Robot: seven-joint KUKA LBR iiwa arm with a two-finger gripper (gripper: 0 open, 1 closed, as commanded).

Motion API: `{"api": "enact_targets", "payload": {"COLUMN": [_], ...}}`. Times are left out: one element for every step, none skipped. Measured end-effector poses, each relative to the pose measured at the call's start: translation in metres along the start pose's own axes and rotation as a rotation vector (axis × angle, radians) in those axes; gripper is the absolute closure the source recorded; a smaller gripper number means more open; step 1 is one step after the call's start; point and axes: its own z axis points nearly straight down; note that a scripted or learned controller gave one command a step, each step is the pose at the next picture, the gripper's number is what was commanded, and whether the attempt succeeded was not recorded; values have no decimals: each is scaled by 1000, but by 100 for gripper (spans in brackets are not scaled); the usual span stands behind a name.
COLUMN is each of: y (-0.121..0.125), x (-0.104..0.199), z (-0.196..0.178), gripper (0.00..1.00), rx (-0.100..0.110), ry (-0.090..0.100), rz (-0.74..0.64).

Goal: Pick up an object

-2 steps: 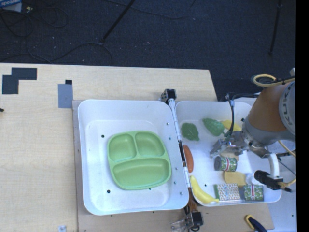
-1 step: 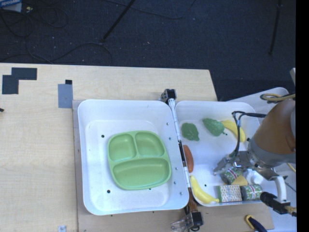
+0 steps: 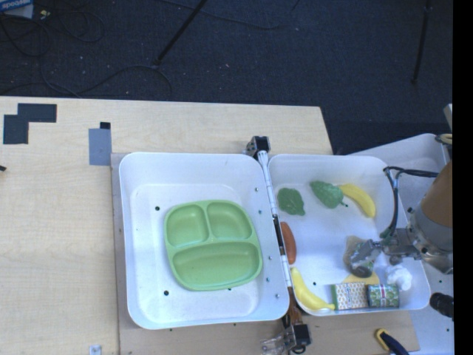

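The right bin (image 3: 325, 167) holds several small things. A yellow banana (image 3: 359, 198) and a green leafy piece (image 3: 326, 193) lie at the back, with another green piece (image 3: 290, 201) to their left. A brown sausage (image 3: 288, 243) and a second banana (image 3: 307, 292) lie along the left wall. Two small printed boxes (image 3: 351, 296) (image 3: 383, 296) sit at the front, and a white crumpled item (image 3: 400, 277) lies beside them. My gripper (image 3: 363, 257) is low in the bin's right half, just above the boxes. The arm (image 3: 436, 220) comes in from the right.
The left bin (image 3: 140, 198) holds a green divided plate (image 3: 213, 244). A metal divider with clamps (image 3: 270, 213) joins the two bins. The wooden bench (image 3: 52, 235) stretches away to the left. A yellow-handled tool (image 3: 388, 341) lies in front of the right bin.
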Motion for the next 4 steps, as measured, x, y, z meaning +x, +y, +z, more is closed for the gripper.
{"api": "enact_targets", "payload": {"y": [24,4,5,20], "x": [39,67,68,164], "z": [44,43,36,-51], "gripper": [0,0,100,100], "rx": [-8,-18,-12,3], "ry": [-4,-10,-4,-2], "rz": [-1,1,3,-3]}}
